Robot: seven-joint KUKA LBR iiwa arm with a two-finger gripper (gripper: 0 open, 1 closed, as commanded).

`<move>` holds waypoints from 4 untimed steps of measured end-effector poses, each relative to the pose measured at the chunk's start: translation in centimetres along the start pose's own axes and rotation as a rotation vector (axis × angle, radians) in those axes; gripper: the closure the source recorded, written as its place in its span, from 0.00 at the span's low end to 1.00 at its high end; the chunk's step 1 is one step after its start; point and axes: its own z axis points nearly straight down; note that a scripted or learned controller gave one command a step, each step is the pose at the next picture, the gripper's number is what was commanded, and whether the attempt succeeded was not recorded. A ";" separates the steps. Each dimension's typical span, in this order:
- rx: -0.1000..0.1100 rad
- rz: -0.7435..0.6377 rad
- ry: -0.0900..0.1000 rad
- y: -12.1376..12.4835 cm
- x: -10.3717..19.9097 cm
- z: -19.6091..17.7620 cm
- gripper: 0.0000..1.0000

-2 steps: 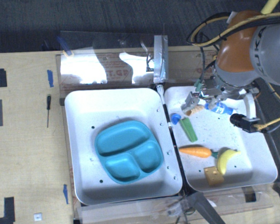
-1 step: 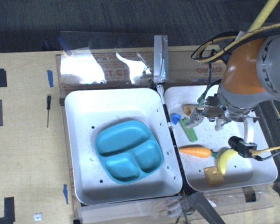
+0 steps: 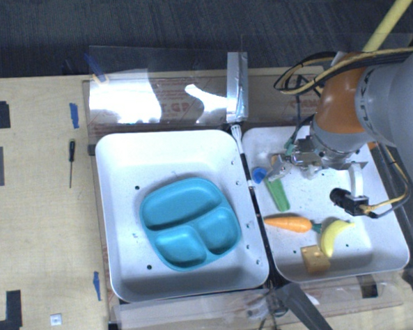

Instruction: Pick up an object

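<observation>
The fingers [image 3: 283, 161] are hanging low over the upper left part of the right bin [image 3: 379, 251], pointing toward that bin's left wall. From this slant it cannot be told how far apart they are standing, and nothing is showing between them. The grey arm [image 3: 387, 101], with its orange band, is reaching in from the right above the bin's back edge.

Just below the fingers a green stick [image 3: 279, 194] is lying at a slight slant on the bin floor, and a small blue piece [image 3: 259, 173] is sitting beside its upper end, close to the left wall. Nearer the front, an orange carrot [image 3: 288, 224] is lying crosswise, its thick end pointing at a yellow banana [image 3: 331, 234]. A tan block [image 3: 315, 259] is resting just in front of the banana, touching it or nearly so.

In the left bin [image 3: 123, 166] a teal divided plate [image 3: 189, 221] is lying flat. A screwdriver [image 3: 71, 161] is lying on the worktop [image 3: 37, 241] to the left of the bins.
</observation>
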 end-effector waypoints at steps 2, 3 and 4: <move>0.000 -0.225 0.001 3.9 -2.3 1.0 0.00; 0.010 -0.224 0.004 3.7 -2.3 0.0 1.00; 0.010 -0.225 0.004 3.7 -2.3 0.0 0.00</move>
